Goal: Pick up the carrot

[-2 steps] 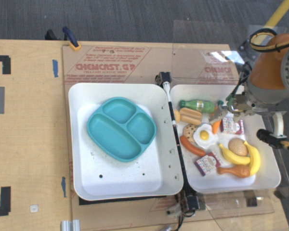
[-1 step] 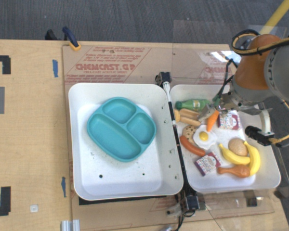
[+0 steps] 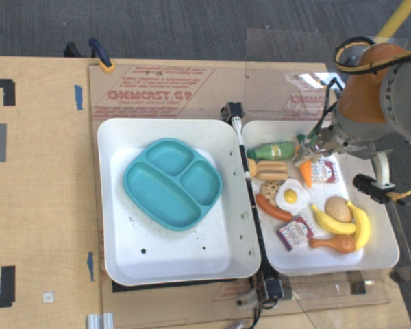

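**Jaw state unreadable beside the carrot**

Jaws cannot be made out as open or closed: the gripper is a dark cluster under the orange-banded wrist, too small and cluttered to read.

Taking the fried egg in the right bin as the marker, the gripper sits up and to the right of it, near the bin's far edge. The carrot, a small orange cone with its tip pointing toward the egg, lies between the egg and the gripper, just above the egg's upper right. Whether the gripper touches it cannot be told.

A white and red packet lies just right of the carrot; its print is too small to read. A hot dog lies up-left of the egg, with a green bottle beyond that. A banana curves to the egg's lower right, and a dark red packet lies below it, its label illegible.

Far left of the egg, a teal divided plate rests in the left bin. On the clear sheet beyond that bin, red lettering reads "CHEMCAST".
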### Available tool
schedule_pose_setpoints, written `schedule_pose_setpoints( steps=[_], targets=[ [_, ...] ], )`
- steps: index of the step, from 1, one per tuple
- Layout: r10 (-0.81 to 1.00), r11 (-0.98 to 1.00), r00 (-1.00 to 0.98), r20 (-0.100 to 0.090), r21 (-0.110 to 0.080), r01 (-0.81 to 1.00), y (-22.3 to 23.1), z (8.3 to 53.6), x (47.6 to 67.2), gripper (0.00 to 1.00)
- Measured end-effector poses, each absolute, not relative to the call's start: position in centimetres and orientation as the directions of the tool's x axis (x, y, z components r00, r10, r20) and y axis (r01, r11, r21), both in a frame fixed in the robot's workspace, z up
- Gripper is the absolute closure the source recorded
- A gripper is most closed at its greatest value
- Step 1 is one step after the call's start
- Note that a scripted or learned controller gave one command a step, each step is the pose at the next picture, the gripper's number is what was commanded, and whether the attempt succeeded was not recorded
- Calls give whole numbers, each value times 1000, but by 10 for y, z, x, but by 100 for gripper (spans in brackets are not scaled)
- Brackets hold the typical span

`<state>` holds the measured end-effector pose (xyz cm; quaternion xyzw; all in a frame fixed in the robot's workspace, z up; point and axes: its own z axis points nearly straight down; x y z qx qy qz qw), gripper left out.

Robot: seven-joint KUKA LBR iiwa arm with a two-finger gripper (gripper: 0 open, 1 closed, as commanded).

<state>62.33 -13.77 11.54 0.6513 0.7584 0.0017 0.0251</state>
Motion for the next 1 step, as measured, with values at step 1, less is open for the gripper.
schedule_pose_setpoints(
  steps=[1],
  targets=[
    [999, -50, 50, 0, 2, 999, -68, 184, 602, 100]
  ],
)
